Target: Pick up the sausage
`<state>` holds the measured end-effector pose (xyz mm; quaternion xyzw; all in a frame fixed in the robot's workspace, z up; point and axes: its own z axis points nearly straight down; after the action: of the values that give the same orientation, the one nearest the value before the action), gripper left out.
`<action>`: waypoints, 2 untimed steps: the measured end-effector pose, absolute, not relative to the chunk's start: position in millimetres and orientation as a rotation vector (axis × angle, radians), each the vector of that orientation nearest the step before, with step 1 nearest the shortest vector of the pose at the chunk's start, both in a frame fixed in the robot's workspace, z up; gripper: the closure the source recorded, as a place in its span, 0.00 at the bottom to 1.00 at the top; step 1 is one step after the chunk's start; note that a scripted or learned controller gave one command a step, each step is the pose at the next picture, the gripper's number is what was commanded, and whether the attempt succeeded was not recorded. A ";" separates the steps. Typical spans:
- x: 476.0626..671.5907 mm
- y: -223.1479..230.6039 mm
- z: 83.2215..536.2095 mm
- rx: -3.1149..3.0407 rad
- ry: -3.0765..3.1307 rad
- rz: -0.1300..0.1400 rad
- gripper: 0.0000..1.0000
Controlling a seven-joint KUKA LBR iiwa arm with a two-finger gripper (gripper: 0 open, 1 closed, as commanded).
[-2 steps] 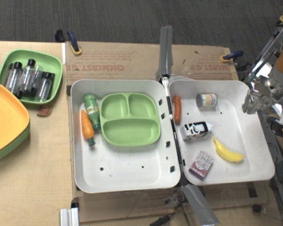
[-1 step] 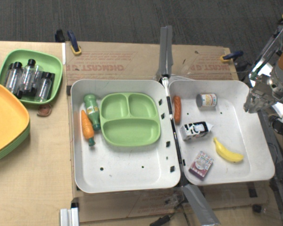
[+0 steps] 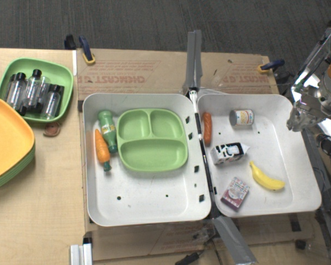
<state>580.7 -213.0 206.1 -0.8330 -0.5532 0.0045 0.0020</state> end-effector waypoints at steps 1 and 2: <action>580.4 -214.2 214.1 -2.613 -1.736 0.017 1.00; 586.9 -179.0 90.8 -2.888 -1.233 0.005 1.00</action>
<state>586.9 -179.0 90.8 -0.9197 -0.3927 0.0016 0.0008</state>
